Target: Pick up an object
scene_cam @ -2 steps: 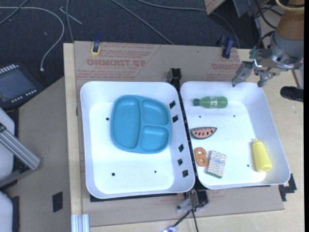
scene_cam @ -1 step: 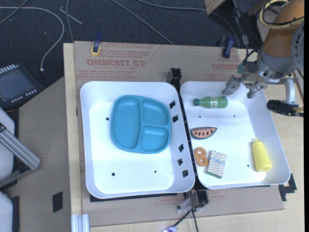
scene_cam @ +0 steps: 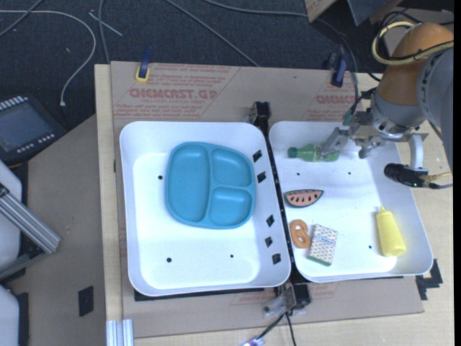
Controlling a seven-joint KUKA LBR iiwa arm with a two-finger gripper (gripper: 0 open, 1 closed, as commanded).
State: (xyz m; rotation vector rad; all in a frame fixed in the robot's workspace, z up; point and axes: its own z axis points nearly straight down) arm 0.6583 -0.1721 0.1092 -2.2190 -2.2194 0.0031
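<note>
Tabletop [scene_cam: 216, 85]: brown cardboard sheet with red lettering, on a dark floor strewn with cables, carrying two shallow white bins side by side.
Arm [scene_cam: 414, 71]: grey with an orange band, reaching in from the right over the far end of the right bin [scene_cam: 414, 215].
Hand [scene_cam: 351, 140]: low over the far part of the right bin, its two fingers spread apart, nothing between them.
Green bottle [scene_cam: 311, 152]: lying on its side just left of the hand, touching or nearly touching the nearer finger; I cannot tell which.
Watermelon slice [scene_cam: 303, 197]: toy piece, nearer the camera than the hand and to its left.
Pretzel [scene_cam: 299, 233]: further toward the camera, beside a small patterned packet [scene_cam: 323, 245].
Yellow bottle [scene_cam: 390, 232]: lying well apart from the hand, toward the near right corner of the bin.
Left bin [scene_cam: 144, 215]: far left of the hand, holding a blue divided plate [scene_cam: 209, 184].
</note>
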